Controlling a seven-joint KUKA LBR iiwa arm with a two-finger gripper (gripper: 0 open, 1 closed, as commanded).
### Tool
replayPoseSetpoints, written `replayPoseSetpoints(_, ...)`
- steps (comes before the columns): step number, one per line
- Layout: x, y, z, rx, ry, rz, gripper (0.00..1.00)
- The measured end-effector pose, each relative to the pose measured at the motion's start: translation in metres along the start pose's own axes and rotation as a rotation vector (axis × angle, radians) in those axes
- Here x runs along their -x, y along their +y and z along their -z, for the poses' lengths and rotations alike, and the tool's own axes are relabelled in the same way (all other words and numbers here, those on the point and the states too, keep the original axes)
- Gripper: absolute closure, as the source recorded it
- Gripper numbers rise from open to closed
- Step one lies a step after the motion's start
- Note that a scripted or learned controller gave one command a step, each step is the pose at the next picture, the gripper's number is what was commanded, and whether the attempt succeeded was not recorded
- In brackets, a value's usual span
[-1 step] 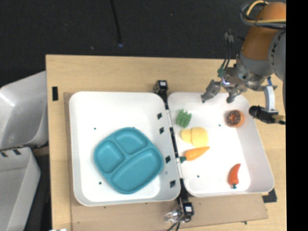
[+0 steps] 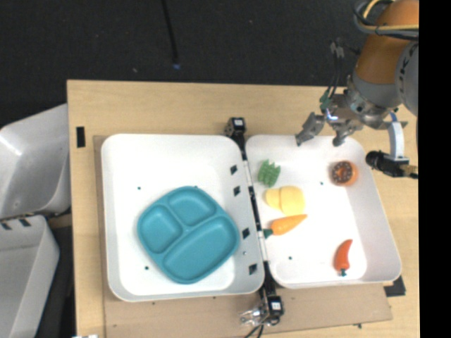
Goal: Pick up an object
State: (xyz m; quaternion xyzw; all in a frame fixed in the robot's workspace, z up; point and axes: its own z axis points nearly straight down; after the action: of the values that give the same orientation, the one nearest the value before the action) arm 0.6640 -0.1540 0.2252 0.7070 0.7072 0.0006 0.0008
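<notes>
- While the gripper [image 2: 323, 132] hangs over the far rim of the right bin [image 2: 366, 266], its two fingers are spread apart with nothing between them.
- Candidates all lie in that bin: a green leafy toy [image 2: 268, 172], a yellow piece [image 2: 285, 198], an orange carrot [image 2: 287, 224], a red pepper [image 2: 343, 255] and a small round brown item [image 2: 343, 173].
- Likely risk: the yellow piece and carrot lie just beside each other, so a descent there could nudge one aside.
- Rounded toys may squirt out as the fingers close.
- A teal divided plate [image 2: 186, 233] sits in the left bin [image 2: 120, 189], well apart.
</notes>
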Motion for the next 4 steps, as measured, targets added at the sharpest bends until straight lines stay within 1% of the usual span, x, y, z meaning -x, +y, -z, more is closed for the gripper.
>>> replayPoseSetpoints(1,0.002,0.004,-0.043,-0.004,-0.001,0.001,0.0)
replayPoseSetpoints(2,0.013,0.005,-0.092,-0.004,-0.002,-0.001,0.0)
replayPoseSetpoints(3,0.014,0.005,-0.126,-0.003,-0.001,0.0,0.0)
replayPoseSetpoints(4,0.015,0.006,-0.112,0.003,-0.004,0.001,1.0)
